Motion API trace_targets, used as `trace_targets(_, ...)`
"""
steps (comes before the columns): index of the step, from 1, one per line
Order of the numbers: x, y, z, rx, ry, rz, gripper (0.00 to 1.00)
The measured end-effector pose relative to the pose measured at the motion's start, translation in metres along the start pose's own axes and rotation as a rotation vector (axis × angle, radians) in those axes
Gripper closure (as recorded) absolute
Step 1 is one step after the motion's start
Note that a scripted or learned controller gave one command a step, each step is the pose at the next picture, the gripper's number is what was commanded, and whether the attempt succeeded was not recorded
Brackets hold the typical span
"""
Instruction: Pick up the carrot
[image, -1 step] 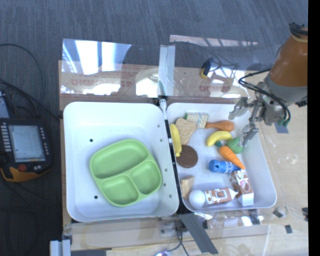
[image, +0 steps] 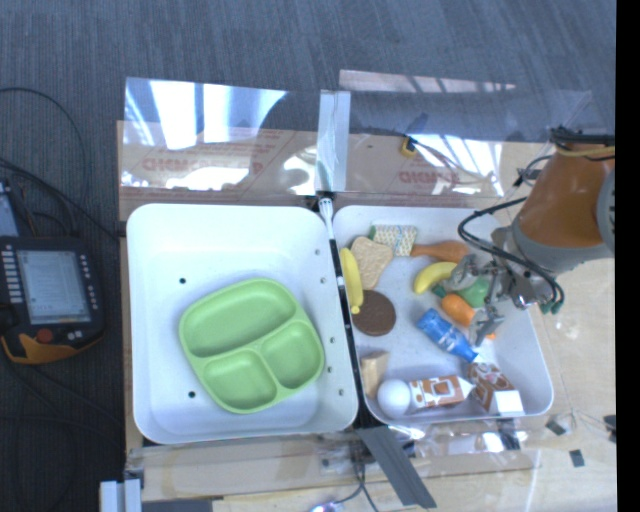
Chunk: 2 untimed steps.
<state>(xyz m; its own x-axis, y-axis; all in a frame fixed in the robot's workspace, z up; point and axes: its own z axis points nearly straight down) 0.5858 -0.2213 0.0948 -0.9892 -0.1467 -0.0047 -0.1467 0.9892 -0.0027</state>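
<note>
Reaching in from 3 o'clock, arm (image: 565, 205) hangs over the 3 o'clock half of the right bin (image: 533, 352). Gripper (image: 488, 300) sits low among the clutter there. Whether it is spread or closed cannot be told from this angle, as dark hardware and cables mask it.

Carrot (image: 457, 308), by my reading, is the short orange piece with a green top. It lies near mid-bin, just beside the gripper on its 9 o'clock side, touching or nearly so. Nothing shows it clamped.

Long axis appears to run from about 7 to 1 o'clock, green end uppermost at 1 o'clock and closest to the gripper. The body looks stubby, smooth and bright orange, and the leafy end is partly hidden by the tool.

Neighbours are tight: banana (image: 432, 277) at the carrot's 11 o'clock, blue packet (image: 447, 335) at its 6 o'clock.

Caution: a longer orange-brown piece (image: 440, 249) lies at 12 o'clock, across the bin. Its identity is uncertain and it could be mistaken for the target.

Judgement: the coming move turns on a small shift toward 9 o'clock, closing across the short axis.
</note>
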Motion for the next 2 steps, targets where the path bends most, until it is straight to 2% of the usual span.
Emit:
trace_targets(1, 0.021, 0.026, 0.003, 0.005, -0.012, 0.046, 0.0)
trace_targets(2, 0.018, 0.026, -0.009, 0.01, -0.017, 0.044, 1.0)
